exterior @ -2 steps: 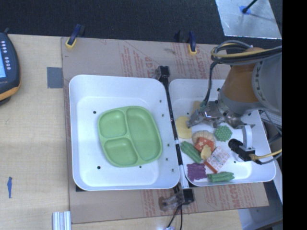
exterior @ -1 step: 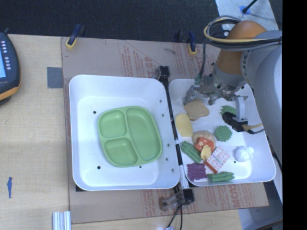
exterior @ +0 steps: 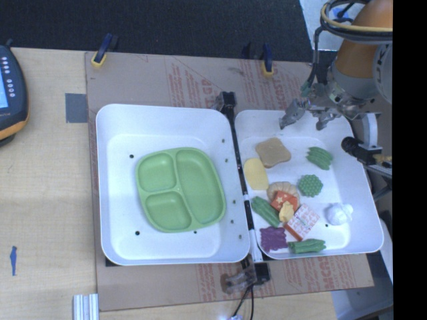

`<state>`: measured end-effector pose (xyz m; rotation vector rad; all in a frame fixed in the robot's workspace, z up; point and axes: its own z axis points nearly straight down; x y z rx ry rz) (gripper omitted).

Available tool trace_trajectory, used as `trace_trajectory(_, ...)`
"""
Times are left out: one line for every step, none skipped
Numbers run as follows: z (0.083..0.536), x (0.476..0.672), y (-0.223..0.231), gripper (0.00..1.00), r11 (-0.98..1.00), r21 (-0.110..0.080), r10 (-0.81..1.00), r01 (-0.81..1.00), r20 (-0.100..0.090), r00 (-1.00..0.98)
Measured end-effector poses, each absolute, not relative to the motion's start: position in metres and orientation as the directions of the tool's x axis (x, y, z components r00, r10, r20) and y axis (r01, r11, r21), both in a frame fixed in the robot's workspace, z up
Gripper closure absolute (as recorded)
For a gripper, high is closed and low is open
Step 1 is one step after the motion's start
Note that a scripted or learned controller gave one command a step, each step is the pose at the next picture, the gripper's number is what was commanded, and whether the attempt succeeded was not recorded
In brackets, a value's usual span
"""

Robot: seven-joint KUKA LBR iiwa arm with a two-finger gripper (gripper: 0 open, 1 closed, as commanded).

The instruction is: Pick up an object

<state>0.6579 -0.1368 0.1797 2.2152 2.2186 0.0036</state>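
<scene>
My gripper [exterior: 308, 117] hangs over the far edge of the right bin [exterior: 363, 199], its two fingers spread apart with nothing between them. Below it in that bin lie toy foods: a brown bread slice [exterior: 273, 151], a yellow piece [exterior: 255, 173], a green leafy piece [exterior: 319, 157], a round green piece [exterior: 309, 185], an orange-red piece [exterior: 283, 195], a white item [exterior: 338, 213], a red-and-white packet [exterior: 302, 222], a purple piece [exterior: 272, 238] and green pods [exterior: 265, 211]. The bread slice is the nearest to the gripper.
The left bin [exterior: 117, 179] holds a green divided plate [exterior: 180, 189]. Clamps sit at the board's far edge [exterior: 267, 60] and between the bins [exterior: 227, 102]. A pendant device [exterior: 10, 92] rests at the far left of the bench.
</scene>
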Motion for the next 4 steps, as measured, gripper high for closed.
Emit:
trace_trajectory(0.145, 0.64, -0.195, 0.0, -0.001, -0.007, 1.0, 1.0, -0.001, 0.001)
trace_trajectory(0.09, 0.586, -0.188, 0.0, 0.004, -0.009, 1.0, 1.0, 0.0, -0.004)
trace_trajectory(0.091, 0.54, -0.14, 0.0, 0.006, -0.008, 1.0, 1.0, 0.003, -0.006)
trace_trajectory(0.102, 0.542, -0.143, 1.0, 0.007, -0.006, 1.0, 1.0, 0.0, -0.007)
